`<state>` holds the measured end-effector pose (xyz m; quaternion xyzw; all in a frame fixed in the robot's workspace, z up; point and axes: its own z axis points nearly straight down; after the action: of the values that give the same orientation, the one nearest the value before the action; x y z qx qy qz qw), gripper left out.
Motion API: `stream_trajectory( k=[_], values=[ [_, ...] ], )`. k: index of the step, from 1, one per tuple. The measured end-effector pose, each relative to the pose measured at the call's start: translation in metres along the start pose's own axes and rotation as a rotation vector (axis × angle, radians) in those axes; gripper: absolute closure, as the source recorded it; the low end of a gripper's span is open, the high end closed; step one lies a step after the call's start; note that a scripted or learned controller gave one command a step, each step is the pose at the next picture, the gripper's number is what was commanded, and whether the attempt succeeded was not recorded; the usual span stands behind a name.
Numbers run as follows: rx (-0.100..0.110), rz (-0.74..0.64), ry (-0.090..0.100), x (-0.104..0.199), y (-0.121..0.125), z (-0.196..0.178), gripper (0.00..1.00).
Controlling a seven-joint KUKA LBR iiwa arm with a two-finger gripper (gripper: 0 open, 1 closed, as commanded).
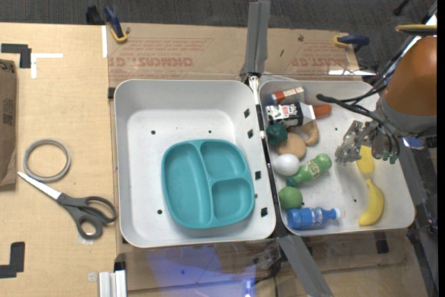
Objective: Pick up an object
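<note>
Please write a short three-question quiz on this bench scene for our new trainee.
1. True or false: the teal divided tray lies in the left bin.
2. Which object lies nearest the tool? A) the banana B) the blue bottle C) the white egg
3. Fill in: on the bench left of the bins, beside the scissors, lies a roll of ____.

Key: 1 true. 2 A. 3 tape.
</note>
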<state>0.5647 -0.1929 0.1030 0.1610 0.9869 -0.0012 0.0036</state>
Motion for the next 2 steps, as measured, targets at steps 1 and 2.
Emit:
stream_trajectory(
  k=[1,2],
  values=[
    [-0.002,0.079,0.002,-0.024,0.087,0.009,1.0],
    [-0.001,0.14,0.003,-0.046,0.109,-0.198,1.0]
  ],
)
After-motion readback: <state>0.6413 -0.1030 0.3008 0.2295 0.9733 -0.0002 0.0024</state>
